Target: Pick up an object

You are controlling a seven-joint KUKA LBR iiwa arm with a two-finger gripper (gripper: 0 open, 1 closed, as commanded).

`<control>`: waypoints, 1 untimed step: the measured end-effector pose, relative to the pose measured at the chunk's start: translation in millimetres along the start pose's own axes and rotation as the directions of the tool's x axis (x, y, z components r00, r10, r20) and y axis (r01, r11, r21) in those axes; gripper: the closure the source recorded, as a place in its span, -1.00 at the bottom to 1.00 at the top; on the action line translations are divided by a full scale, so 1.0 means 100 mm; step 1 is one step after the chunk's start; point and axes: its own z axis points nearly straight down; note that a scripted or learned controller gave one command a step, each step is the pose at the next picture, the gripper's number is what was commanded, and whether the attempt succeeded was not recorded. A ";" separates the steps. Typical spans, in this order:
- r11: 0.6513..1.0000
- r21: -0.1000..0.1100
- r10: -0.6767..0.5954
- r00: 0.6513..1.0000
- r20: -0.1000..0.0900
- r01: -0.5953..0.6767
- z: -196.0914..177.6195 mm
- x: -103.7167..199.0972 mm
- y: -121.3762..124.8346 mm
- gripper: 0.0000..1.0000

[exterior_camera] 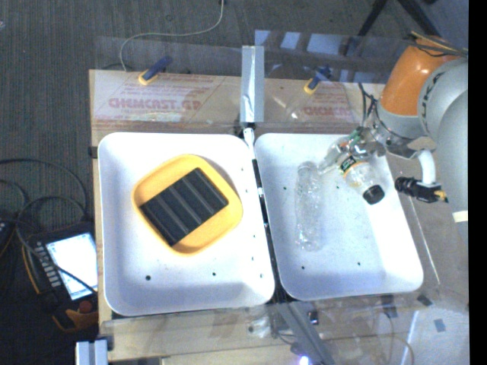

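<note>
I see the gripper [351,152] over the right bin [396,272], just above a clear bottle [308,204]; a small black-capped bottle [364,179] beside it; its grip I cannot tell.

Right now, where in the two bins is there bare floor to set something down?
Left bin: the front strip below the yellow dish with the black ridged insert. Right bin: the front right floor, beside the clear plastic bottle. Its back right corner is crowded by the gripper and a small black-capped bottle.

clamps [154,70], cables [46,175], tablet [70,258]
</note>
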 end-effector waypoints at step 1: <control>0.997 -0.013 -0.082 0.996 0.021 0.082 -0.76 0.50 0.08 1.00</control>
